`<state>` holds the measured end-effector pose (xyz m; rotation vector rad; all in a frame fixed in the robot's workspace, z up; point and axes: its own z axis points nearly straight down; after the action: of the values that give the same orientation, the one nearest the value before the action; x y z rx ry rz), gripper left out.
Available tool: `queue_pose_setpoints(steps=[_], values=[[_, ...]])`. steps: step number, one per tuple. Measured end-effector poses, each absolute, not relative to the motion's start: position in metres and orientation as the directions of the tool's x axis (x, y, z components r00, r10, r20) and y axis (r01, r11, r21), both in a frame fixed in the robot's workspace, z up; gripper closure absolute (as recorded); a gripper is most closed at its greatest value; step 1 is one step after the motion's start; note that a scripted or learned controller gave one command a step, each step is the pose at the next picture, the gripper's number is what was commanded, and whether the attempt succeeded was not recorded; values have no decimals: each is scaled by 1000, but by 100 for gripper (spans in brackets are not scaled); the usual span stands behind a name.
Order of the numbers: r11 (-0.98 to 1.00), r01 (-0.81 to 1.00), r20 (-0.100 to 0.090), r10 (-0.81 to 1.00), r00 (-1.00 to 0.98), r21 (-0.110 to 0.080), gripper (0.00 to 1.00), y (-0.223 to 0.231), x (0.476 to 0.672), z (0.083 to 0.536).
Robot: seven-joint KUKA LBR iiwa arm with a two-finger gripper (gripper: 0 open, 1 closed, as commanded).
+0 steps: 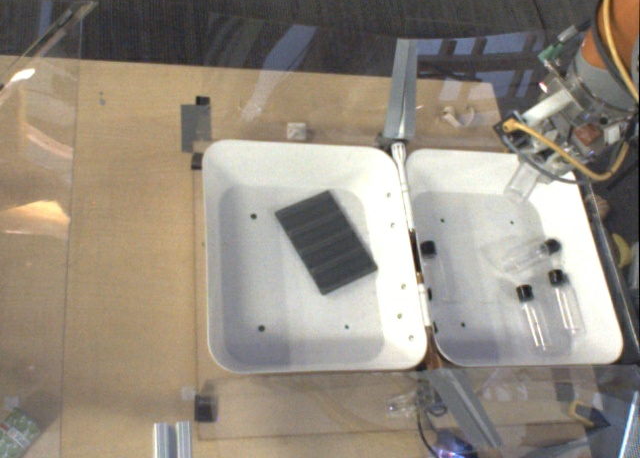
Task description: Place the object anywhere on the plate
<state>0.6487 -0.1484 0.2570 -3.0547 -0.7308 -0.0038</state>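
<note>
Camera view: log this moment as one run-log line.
gripper: above right bin's back edge | dark ribbed plate: left bin | clear vials: right bin | placement: not done

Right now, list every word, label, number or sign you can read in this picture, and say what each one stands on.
None can be read.
The dark ribbed plate in the left bin bears ridges, no letters.
The clear vials with black caps in the right bin show no labels.
A patterned scrap at the bench's lower left corner is too small and blurred to read.

Matt ribbed dark plate (326,242), glossy white plastic bins (232,346), clear vials (530,314)
</note>
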Motion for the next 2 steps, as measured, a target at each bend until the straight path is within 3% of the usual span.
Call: queue_pose_setpoints(steps=[1, 2], values=[[-764, 645, 5, 645, 764, 3, 100, -85, 596, 306], [-769, 639, 1, 639, 769, 0, 100, -113, 648, 293]])
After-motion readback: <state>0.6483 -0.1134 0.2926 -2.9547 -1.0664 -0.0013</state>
